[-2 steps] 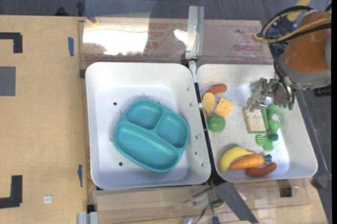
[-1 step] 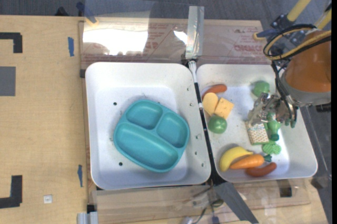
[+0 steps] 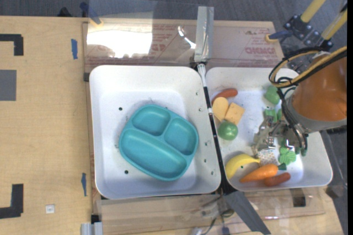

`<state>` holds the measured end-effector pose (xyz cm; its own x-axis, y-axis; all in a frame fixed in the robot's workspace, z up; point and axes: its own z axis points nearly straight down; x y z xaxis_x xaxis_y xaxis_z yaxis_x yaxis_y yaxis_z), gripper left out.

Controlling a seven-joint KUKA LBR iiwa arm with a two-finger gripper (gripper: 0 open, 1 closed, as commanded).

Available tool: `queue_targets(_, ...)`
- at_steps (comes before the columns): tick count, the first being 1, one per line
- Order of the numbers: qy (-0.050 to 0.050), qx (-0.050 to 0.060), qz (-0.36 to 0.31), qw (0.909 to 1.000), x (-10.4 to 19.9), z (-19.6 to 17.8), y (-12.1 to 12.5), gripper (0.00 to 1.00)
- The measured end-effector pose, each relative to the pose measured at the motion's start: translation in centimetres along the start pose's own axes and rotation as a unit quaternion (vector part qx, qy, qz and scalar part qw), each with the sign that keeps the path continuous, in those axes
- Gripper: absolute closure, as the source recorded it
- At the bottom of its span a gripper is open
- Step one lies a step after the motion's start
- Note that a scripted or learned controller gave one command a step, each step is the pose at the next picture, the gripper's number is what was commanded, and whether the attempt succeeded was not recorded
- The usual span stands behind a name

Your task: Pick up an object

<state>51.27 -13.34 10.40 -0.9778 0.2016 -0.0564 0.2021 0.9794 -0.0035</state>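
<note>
Teal tray [image 3: 159,142], white bins [image 3: 105,118], yellow banana [image 3: 241,164], orange carrot [image 3: 260,172], green ball [image 3: 227,131].

Robotics lab: taped bench [image 3: 38,118], bins [image 3: 105,90]

Arm [image 3: 325,93] cut off at right edge — claw [image 3: 268,140] fingers blurred, unreadable.

Illumination is bright and even, from overhead. Strong glare washes out the clear plastic sheet [image 3: 124,41] behind the bins. The teal divided plastic tray [image 3: 159,142] casts a soft shadow on the left white bin [image 3: 105,118]. The orange arm band [image 3: 325,97] appears blurred; the remaining detail is moderately sharp.
</note>
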Motion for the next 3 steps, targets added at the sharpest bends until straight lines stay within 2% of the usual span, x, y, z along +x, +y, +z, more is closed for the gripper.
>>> queue_targets(1,0.022,-0.001,-0.017,0.9996,-7.9,2.0,-7.8,1.0)
queue_targets(2,0.023,-0.002,-0.018,0.9996,-7.8,2.1,-7.5,0.0)
queue_targets(3,0.028,-0.002,0.017,0.9995,-15.1,2.5,-1.0,0.0)
